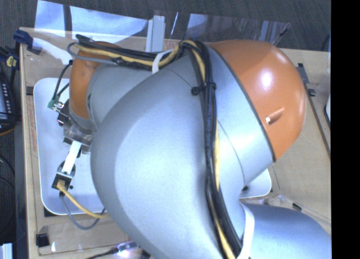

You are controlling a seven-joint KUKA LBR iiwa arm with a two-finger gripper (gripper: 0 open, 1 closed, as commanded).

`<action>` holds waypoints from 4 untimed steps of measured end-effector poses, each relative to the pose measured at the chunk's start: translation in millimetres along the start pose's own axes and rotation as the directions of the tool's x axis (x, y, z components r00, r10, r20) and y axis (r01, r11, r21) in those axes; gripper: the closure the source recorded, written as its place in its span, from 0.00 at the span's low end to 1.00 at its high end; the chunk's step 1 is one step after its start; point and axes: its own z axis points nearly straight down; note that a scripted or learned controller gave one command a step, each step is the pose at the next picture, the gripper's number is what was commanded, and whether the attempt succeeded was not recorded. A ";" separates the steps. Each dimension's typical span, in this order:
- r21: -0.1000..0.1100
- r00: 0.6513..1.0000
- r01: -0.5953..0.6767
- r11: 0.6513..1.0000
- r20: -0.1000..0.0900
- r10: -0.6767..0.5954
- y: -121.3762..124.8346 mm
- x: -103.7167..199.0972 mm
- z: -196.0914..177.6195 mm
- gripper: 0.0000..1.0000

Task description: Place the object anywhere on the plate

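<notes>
Progress unverifiable: the arm (185,140) masks most of both bins, the hand (75,137) hangs over the view's left bin (44,112), and neither its grip nor where object and plate lie can be told.

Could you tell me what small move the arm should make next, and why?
Probably a short, straight lift of the wrist. The arm reaches over the left bin and hides most of both bins, so what lies beneath the wrist cannot be judged. Rising a little would likely open the view before any placing.
</notes>
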 end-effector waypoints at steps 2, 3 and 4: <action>-0.001 0.877 0.481 0.877 0.001 -0.481 42.7 -13.5 -57.8 1.00; 0.000 0.869 0.495 0.869 0.000 -0.495 74.8 29.6 -24.7 1.00; -0.005 0.582 0.813 0.582 0.002 -0.813 54.4 55.6 -127.1 1.00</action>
